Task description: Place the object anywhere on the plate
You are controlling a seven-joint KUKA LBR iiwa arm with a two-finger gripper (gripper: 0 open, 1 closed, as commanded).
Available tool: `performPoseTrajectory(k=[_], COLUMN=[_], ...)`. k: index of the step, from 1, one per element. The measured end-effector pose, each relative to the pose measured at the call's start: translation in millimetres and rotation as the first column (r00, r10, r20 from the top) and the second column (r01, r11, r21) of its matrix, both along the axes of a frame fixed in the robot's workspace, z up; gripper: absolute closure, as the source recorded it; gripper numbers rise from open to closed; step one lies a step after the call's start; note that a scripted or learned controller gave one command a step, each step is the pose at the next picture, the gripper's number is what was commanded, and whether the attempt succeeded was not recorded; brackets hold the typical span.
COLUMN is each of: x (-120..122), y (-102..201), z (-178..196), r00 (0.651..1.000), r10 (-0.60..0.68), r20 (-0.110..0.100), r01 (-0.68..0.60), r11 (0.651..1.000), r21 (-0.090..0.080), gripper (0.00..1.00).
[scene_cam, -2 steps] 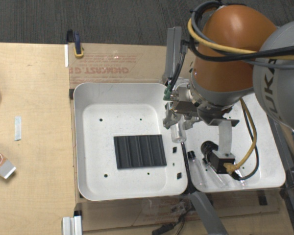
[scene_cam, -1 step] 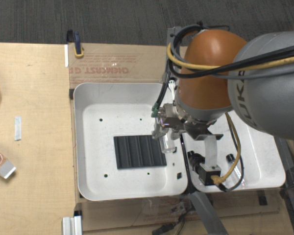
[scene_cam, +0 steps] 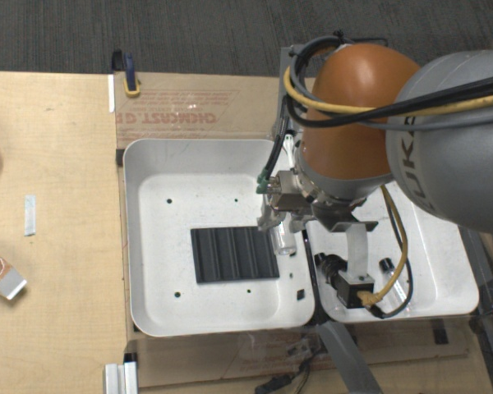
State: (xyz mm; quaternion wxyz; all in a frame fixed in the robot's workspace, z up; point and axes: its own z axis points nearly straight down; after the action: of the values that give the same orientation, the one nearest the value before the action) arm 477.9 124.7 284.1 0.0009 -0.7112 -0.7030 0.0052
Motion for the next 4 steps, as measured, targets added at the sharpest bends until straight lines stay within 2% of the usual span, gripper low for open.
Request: performPoseTrajectory(k=[1, 2, 3, 4], x=[-1.0, -0.8, 30.0, 30.1], y=[71.1, 70.9, 18.2, 16.7], z=[-52.7, -52.5, -38.0, -30.8], r00=[0.998, 0.998, 0.968, 0.968], r10=[0.062, 0.061, -0.250, -0.250], r20=[0.003, 0.004, 0.006, 0.002], r01=[-0.062, -0.061, 0.250, 0.250], r11=[0.998, 0.998, 0.968, 0.968], r21=[0.003, 0.003, 0.002, -0.003], gripper=[1.00, 0.00, 0.00, 1.00])
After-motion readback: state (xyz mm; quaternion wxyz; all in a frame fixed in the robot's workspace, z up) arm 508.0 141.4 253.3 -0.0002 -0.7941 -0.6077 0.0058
